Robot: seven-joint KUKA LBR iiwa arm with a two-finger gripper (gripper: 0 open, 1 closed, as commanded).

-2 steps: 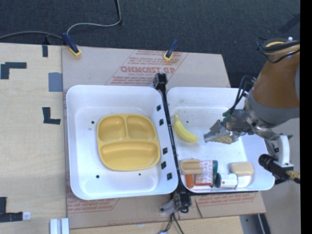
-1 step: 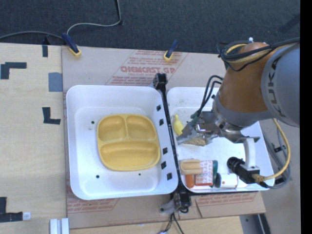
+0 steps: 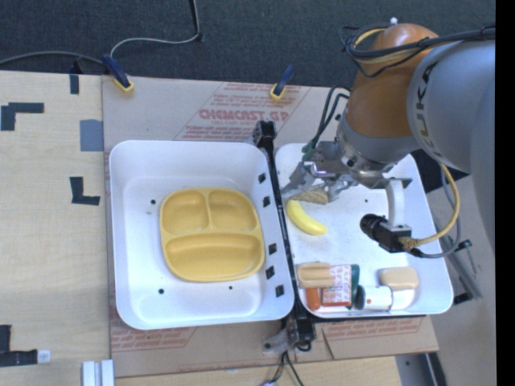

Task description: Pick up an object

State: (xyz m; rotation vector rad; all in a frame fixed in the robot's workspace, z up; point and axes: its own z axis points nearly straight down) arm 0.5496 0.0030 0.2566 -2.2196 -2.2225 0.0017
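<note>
Tool (image 3: 310,185) lowered into right bin (image 3: 430,296), over tan item (image 3: 316,195) beside banana (image 3: 306,218); aim judged at pick. Tool opening cannot be told. Yellow tray (image 3: 212,234) lies in left bin (image 3: 129,215).

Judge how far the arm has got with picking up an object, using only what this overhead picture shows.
Done: the gripper has reached into the right bin, low over a brownish item just above the banana.
In hand: nothing is visibly lifted; whether the fingers grip that item cannot be told.
Left: a clear grasp and lift. The banana, the packets along the bin's near edge and the yellow divided plate in the left bin lie untouched.
</note>
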